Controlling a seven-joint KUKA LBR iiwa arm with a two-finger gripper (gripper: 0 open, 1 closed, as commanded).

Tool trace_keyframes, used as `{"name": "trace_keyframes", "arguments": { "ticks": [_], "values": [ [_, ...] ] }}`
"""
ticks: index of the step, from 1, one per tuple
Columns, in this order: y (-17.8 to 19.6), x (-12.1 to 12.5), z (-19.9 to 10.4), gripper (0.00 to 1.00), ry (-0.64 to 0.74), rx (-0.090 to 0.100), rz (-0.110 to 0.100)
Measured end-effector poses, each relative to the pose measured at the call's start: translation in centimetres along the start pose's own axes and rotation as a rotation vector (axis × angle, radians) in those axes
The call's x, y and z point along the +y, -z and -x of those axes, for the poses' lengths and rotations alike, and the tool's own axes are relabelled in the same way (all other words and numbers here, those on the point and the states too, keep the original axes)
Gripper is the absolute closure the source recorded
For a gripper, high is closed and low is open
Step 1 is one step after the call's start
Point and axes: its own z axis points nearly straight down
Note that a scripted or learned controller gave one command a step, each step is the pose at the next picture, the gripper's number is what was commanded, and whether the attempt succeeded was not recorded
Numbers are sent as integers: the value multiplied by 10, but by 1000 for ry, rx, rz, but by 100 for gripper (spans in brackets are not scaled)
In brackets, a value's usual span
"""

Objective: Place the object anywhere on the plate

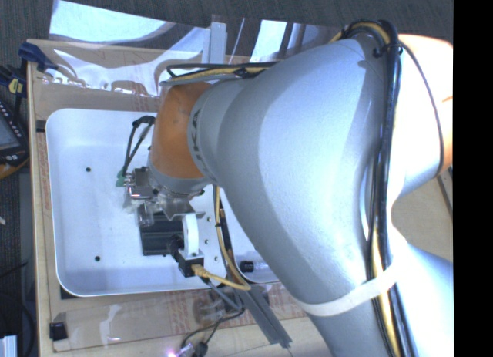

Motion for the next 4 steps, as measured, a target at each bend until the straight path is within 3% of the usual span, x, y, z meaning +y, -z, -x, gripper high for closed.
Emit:
{"name": "trace_keyframes", "arguments": {
  "ticks": [1,2,3,4],
  "values": [
    [1,-66,-5,100,-311,1,8],
    [98,-67,36,100,-48,-4,1],
    [252,-72,-77,100,-227,-2,1],
    [175,-65,-62,100,-734,-6,-4]
  ]
}}
